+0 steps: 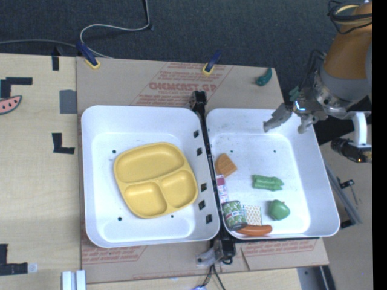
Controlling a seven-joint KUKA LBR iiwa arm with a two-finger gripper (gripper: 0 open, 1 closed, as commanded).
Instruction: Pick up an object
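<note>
My gripper (289, 121) hangs above the far right corner of the right bin (302, 144), fingers spread open with nothing between them. Inside that bin lie an orange wedge (225, 164) near the left wall, a green pickle-like piece (266, 182) in the middle, a round green pepper (279, 209) toward the front, a small can with a green label (233, 211), a cracker (253, 213) and a red-orange sausage (256, 229) along the front edge. All of these lie well in front of and left of the gripper.
The left bin (100, 162) holds a yellow divided tray (156, 179). A black divider with clips (204, 156) joins the bins. A teal object (263, 77) lies on the cardboard behind the right bin. Cables (115, 26) run across the dark floor behind.
</note>
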